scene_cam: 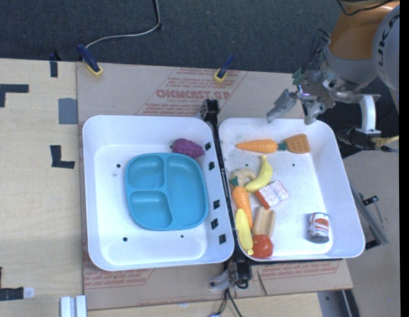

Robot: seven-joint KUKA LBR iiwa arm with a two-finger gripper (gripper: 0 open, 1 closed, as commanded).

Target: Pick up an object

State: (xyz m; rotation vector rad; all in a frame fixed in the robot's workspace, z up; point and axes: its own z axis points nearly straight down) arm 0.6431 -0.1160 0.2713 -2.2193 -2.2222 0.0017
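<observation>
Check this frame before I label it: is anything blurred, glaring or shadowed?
Camera view: lighting even and soft; the white bins are bright but keep detail; the can and carrot look sharp; the gripper is slightly soft and small; faint shadow lies under the blue tray.

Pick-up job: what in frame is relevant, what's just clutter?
Relevant:
- end effector, above the right bin's far rim, holding nothing
- right bin
- pick candidates in it: long carrot, banana, can, tomato

Clutter:
- blue divided tray in left bin
- purple item beside it
- cardboard
- clamps
</observation>
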